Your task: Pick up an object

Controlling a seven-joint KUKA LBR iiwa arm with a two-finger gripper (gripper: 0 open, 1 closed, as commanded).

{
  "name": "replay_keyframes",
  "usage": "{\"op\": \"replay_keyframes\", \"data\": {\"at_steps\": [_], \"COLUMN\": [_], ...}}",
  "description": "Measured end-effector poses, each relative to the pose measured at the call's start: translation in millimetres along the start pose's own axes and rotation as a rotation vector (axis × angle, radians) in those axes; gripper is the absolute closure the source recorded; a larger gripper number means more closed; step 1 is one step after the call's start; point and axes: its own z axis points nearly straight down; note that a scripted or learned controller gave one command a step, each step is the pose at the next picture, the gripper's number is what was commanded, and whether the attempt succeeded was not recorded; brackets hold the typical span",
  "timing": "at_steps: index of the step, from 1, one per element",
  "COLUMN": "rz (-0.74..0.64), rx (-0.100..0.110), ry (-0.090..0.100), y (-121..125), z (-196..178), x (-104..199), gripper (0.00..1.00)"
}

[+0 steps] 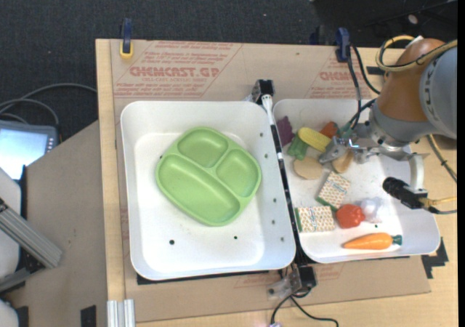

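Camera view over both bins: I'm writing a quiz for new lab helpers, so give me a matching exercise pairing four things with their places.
Things:
1. green divided plate
2. carrot
3. red tomato
4. banana

Places:
A. right bin, near its front edge
B. middle of the left bin
C. right bin, near its back, close to the gripper
D. right bin, just behind the carrot

Pairs: 1-B, 2-A, 3-D, 4-C

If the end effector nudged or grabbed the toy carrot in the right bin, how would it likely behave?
The carrot looks like smooth, rigid plastic, so probably stiff and light. Its rounded, tapered body may roll or pivot if pushed. Lying near the bin wall, it could slip sideways from a pinch.
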Motion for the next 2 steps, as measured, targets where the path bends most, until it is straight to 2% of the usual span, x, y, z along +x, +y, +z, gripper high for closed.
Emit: {"op": "replay_keyframes", "data": {"at_steps": [1,2], "rz": [-0.001,0.009], "rx": [0.029,0.011], "ry": [0.001,0.002], "y": [56,7], "z": [-1,-3], "x": [1,9], "gripper": [0.0,0.0]}}
